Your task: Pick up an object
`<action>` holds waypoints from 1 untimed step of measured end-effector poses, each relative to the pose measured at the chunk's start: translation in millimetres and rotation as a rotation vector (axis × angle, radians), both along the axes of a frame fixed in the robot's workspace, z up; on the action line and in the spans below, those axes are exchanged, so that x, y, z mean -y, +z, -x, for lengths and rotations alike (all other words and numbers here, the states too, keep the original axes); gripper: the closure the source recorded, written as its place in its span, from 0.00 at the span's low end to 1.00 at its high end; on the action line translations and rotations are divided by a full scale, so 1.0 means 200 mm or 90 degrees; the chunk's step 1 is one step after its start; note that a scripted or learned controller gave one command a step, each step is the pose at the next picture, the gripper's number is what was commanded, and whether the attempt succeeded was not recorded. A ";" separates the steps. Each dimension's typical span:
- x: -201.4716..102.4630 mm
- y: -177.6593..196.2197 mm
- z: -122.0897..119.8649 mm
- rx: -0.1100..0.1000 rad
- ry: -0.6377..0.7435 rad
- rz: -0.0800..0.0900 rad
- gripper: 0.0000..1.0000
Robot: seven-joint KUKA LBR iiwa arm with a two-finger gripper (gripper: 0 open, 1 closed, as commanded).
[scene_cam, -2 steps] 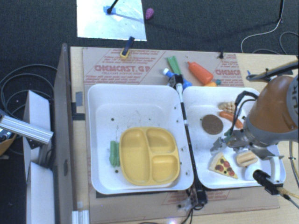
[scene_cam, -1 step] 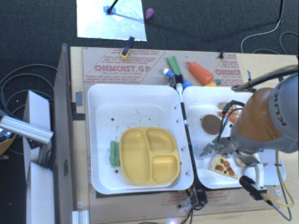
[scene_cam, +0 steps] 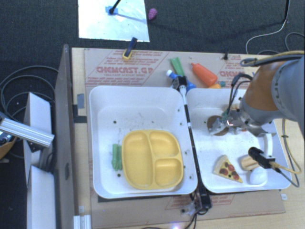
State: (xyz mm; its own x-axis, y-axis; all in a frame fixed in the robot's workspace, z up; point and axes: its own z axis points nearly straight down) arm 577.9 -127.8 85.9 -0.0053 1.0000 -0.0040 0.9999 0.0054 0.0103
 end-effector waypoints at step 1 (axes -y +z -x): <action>-0.01 -0.02 -0.44 -0.024 -0.004 -0.004 0.00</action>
